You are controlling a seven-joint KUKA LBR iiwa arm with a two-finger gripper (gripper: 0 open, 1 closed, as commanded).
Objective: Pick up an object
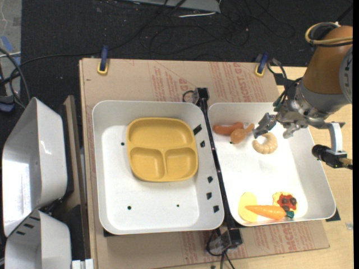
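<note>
Grey metal fingers on your gripper (279,126) are spread wide apart, and nothing sits between them. They hang at about 12 o'clock in the right bin (314,175), just above a pale, curled toy croissant (265,144).

Watch out. The croissant is round and smooth, so it could pop out sideways when the fingers squeeze. If you come down a bit off to one side, one finger could land on top of it and push it away. An orange toy sausage (227,129) and a small peach-coloured piece (240,135) lie close by at 9 o'clock from the croissant, and a finger could bump them too.

The croissant looks cream and tan, bent like a little moon, lying flat on the white floor of the bin. It touches nothing else.

Down at 6 o'clock in the same bin lie a toy carrot (266,210) on a yellow piece (247,202), and a red and yellow toy (285,200). A yellow tray (162,149) sits in the left bin (112,206).
</note>
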